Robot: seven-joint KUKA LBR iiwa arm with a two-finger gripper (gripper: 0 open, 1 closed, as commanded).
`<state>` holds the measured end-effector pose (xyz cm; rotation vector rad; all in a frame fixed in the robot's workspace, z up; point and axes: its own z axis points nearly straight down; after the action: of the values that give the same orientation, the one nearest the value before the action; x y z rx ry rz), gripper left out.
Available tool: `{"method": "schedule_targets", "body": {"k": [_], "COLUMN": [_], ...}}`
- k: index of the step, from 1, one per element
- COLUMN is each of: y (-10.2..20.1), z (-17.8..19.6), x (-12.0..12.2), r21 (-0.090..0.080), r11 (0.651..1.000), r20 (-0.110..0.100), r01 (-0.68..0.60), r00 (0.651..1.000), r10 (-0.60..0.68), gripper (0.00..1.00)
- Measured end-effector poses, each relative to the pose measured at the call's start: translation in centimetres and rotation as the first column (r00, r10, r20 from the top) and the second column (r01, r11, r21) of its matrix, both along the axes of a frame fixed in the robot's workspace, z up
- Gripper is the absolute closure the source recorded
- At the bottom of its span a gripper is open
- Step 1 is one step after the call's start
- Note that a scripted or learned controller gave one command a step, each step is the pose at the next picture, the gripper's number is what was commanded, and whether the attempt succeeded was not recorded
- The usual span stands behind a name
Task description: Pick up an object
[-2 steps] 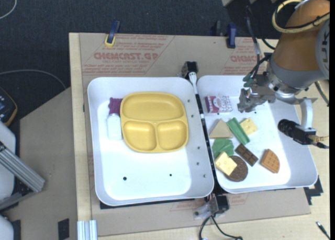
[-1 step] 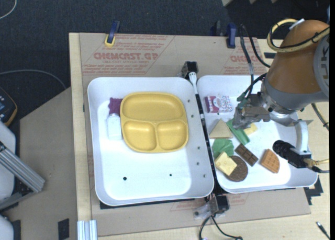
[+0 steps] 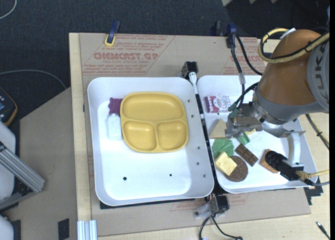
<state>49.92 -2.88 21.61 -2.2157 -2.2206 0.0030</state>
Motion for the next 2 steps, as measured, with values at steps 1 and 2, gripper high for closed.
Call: {"method": "schedule_targets", "body": {"k": [1, 2], "y": [-1.5, -0.3], "z": [0.6, 1.4], "x": [-0.4, -1.1], "r21": [-0.002, -0.001], "r11": [1.000, 1.000], "r20": [0.004, 0.005], "r01": [0.003, 0.001], "r00": [1.000, 1.000], "r10": [-0.003, -0.001], "gripper": [1.00, 1.00]}}
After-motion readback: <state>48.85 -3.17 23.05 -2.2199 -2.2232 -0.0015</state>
